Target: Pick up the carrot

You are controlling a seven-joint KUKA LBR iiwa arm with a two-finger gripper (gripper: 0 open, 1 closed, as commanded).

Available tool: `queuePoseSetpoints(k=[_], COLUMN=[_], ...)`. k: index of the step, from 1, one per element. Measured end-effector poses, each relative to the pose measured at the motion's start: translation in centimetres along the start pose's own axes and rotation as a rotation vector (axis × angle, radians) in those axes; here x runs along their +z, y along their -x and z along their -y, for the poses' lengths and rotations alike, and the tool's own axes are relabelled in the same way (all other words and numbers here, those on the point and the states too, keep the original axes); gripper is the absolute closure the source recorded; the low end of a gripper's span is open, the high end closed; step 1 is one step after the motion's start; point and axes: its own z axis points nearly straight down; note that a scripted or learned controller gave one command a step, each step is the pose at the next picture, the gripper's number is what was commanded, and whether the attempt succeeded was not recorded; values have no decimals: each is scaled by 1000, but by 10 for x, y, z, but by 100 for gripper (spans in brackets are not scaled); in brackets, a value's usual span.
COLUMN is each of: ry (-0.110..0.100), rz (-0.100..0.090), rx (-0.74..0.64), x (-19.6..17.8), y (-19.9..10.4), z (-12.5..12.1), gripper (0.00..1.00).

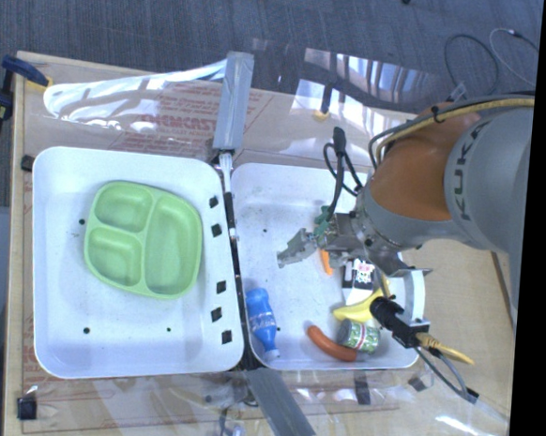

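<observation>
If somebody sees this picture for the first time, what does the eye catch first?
First the big grey arm with its orange band, reaching from the right over the right bin, its gripper low beside a small orange carrot. Next the bright green divided plate, alone in the left bin. Then the cluster at the right bin's near edge: a blue bottle, a sausage, a can and a banana.
</observation>
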Motion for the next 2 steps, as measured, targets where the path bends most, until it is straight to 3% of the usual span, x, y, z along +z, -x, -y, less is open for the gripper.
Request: queuePoseSetpoints(k=[1,2], ry=[-1,1], rz=[0,-1], rx=[9,-8], x=[71,121], y=[48,72], z=[-31,-81], gripper=[0,0])
